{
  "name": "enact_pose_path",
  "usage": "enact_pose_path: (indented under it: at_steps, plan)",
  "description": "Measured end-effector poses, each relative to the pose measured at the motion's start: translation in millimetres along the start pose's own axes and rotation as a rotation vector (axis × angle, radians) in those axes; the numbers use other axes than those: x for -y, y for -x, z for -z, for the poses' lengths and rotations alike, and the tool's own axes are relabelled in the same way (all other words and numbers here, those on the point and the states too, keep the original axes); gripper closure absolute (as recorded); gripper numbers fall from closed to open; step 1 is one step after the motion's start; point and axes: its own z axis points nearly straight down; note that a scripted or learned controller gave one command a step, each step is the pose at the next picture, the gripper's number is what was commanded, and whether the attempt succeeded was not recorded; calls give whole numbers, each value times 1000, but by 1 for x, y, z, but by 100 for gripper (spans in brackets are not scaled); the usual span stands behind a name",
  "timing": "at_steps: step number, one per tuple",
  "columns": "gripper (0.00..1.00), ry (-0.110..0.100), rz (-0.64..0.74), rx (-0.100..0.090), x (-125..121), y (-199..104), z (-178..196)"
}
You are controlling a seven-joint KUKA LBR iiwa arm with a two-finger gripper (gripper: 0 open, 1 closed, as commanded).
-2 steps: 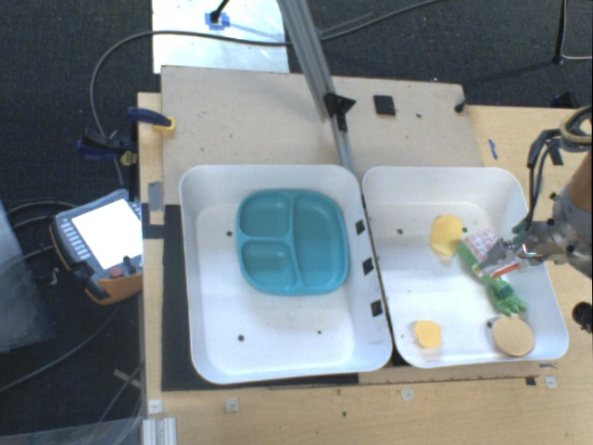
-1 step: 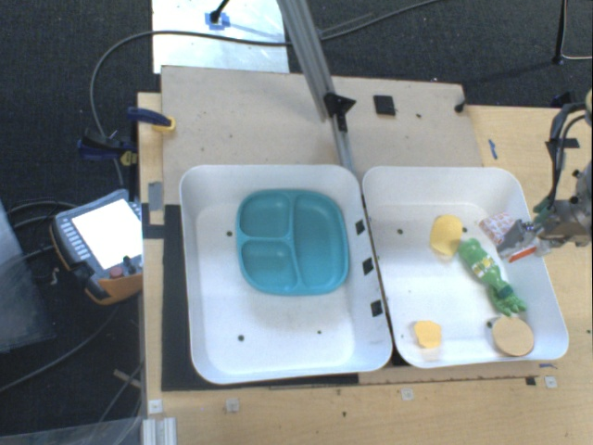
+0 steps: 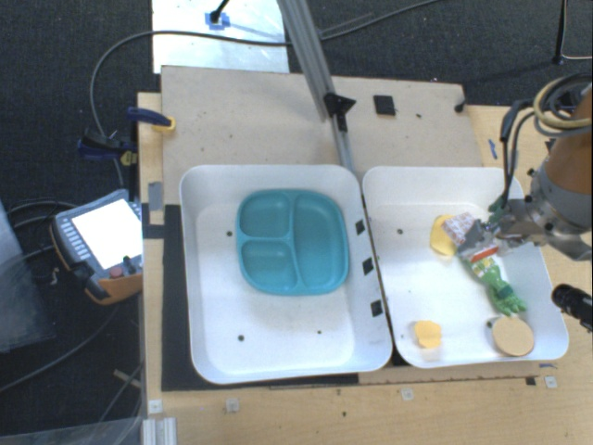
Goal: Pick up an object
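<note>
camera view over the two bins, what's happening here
A grey arm reaches in from the right, its gripper low over the right bin beside a yellow piece and a green packet. A small yellow item and a tan disc lie nearer the front. The left bin holds a teal divided plate.

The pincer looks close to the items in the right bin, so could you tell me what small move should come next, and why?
Probably a short descent. The pincer sits above the upper end of the green packet, beside the yellow piece, in the right bin. Nothing visibly sits between its fingers, so lowering onto the packet before closing seems sensible.
</note>
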Motion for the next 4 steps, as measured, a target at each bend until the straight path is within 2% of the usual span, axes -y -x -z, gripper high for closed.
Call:
enact_pose_path:
  at_steps: [1, 4]
  plan:
    - [100, -1, -1, 0, -10, -42, -8]
    - [100, 1, 1, -1, -55, -206, -19]
